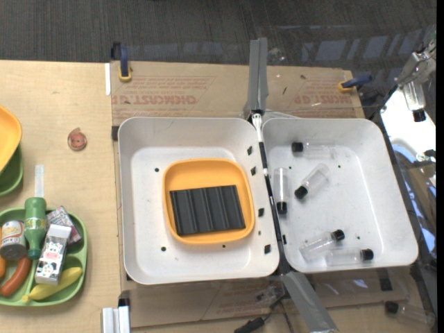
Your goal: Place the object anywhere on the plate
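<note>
Left bin [139, 255] holds yellow plate [208, 172] with dark ridged block [207, 209] on it; right bin [388, 186] has clear vials [310, 182]; tool state can't tell

Two white bins sit side by side at centre frame. The left bin [139, 255] holds an orange plate [207, 175] with a dark ribbed slab [207, 209] lying on it. The right bin [388, 186] holds several clear vials [311, 182] with black caps, scattered apart. At lower left, a green tray [73, 283] carries toy food and a green bottle [35, 226].
</note>
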Tool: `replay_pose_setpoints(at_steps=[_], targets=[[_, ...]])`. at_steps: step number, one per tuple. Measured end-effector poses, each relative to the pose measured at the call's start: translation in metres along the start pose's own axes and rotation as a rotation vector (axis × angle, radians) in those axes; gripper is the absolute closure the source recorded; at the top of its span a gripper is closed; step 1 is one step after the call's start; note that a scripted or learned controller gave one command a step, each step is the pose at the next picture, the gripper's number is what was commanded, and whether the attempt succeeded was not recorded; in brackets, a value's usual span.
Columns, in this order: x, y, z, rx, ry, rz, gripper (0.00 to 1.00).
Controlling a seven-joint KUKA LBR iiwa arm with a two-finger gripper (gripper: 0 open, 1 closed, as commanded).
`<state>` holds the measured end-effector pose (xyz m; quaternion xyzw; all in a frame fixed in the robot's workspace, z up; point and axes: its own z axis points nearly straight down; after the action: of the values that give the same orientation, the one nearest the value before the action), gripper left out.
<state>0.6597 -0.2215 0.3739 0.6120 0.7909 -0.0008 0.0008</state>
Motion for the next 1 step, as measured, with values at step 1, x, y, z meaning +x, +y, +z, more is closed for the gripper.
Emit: replay_pose_setpoints(at_steps=[1], targets=[[-0.0003,0.0001,-0.0674,-0.001,0.0,-0.147,1.0]])
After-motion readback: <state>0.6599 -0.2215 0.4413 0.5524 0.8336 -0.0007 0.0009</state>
